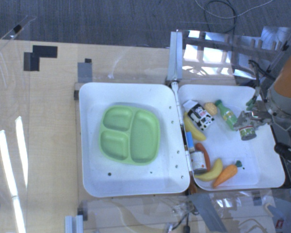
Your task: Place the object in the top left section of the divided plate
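pincer (247,124) blurred over right bin (266,178) | grip state unclear | arm (286,89) cut off right

you have open room over the left bin (89,130): the green divided plate (131,135) lies alone in its middle, with bare white floor all around. the right bin (266,176) is crowded: carton (200,115), green bottle (226,114), bananas (209,171) and carrot (226,174) lie close together. the arm (283,89) blocks its right side.
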